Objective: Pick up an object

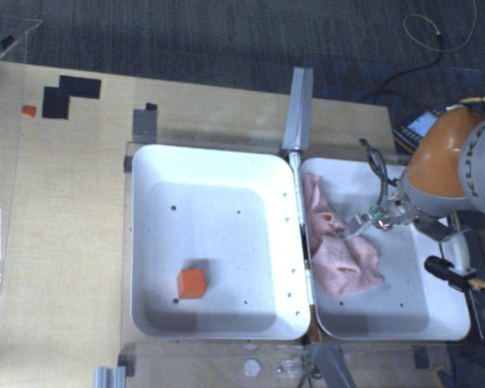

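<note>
1. The pincer (365,224) sits low in the right shallow white plastic bin (444,320), at the upper edge of a crumpled pale pink cloth (341,251); I cannot tell its state.
2. The step looks like the approach to a grasp on the cloth, nothing lifted yet.
3. Next it needs a firm pinch on a fold, then a straight lift.
4. A small orange block (192,284) lies in the left white bin (149,306) on the wooden table (59,243).
</note>
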Robot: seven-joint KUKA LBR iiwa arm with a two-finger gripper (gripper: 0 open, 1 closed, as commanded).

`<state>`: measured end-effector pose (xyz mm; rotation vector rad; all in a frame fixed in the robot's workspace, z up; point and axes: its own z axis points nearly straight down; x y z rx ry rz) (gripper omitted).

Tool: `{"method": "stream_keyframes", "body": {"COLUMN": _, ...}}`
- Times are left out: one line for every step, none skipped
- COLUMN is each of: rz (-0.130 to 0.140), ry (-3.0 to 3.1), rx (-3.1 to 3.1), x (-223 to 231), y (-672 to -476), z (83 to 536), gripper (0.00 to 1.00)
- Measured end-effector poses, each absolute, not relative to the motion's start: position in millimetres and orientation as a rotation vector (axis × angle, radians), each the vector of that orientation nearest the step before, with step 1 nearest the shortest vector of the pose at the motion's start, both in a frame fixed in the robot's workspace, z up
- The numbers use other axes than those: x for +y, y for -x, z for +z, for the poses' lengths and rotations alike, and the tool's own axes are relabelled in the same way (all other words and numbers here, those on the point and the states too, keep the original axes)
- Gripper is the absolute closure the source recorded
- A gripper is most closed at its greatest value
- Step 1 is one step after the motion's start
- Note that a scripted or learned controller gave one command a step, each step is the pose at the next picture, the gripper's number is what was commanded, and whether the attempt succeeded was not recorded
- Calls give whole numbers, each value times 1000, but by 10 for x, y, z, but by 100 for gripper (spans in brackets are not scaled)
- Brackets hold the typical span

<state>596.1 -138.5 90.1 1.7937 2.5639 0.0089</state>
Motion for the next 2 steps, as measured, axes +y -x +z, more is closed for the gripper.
{"method": "stream_keyframes", "body": {"rz": 8, "ry": -1738, "rx": 2600, "x": -1584, "y": -5330, "z": 904, "gripper": 0}}
{"method": "stream_keyframes", "body": {"rz": 13, "ry": -1701, "rx": 2624, "x": -1098, "y": -5717, "z": 905, "gripper": 0}}
